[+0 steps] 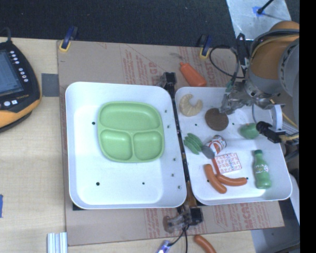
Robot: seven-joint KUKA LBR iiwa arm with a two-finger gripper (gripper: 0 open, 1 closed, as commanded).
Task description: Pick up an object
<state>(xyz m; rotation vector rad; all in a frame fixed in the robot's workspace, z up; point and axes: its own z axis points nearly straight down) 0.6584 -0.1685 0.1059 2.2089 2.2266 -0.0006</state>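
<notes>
I see my hand point(227, 103) low by the brown disc point(217, 119), upper right; grip unreadable, nothing lifted yet.

A single fixed camera looks down on the counter point(26, 194) from above at a slight slant, far enough off to take in both white bins whole. The left bin point(84, 188) sits at the centre of the frame and the right bin point(276, 191) toward the right side. The counter's far edge runs across the upper part of the frame, with dark floor point(121, 9) beyond it. The arm point(274, 51) enters at the upper right.
</notes>
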